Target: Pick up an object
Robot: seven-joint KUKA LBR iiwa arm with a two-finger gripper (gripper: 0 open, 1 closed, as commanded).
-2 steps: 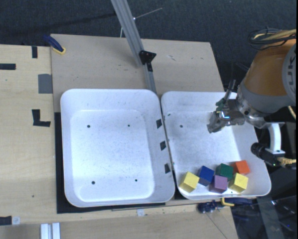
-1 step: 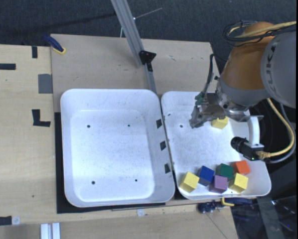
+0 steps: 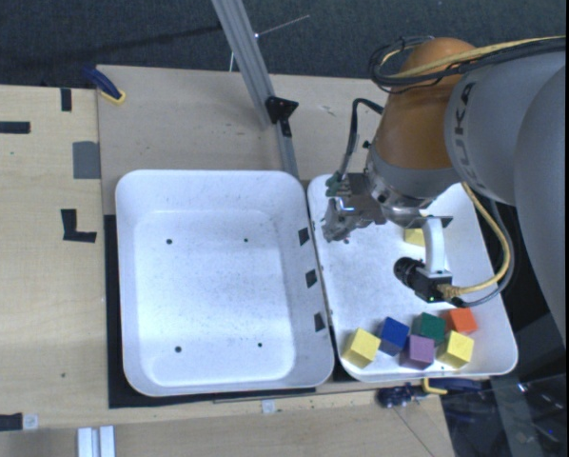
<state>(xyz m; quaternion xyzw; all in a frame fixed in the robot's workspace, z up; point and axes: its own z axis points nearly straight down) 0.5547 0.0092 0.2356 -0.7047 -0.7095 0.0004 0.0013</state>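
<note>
While the cubes (image 3: 413, 339) huddle touching in the right bin's (image 3: 361, 274) near corner, the pincer (image 3: 340, 219) hangs at its far-left edge; its spread I cannot tell. Best to single out the outer yellow cube (image 3: 362, 347) and descend squarely.

On the grey arm (image 3: 513, 122), at the upper right of the frame, dark letters run down the casing beside the orange band; they appear to be part of the maker's name but are seen edge-on and cannot be read with certainty. No other text, label or number is legible on the bench (image 3: 170, 122), either bin, or the blocks at lower right. The black tape shapes at the left edge spell nothing.
</note>
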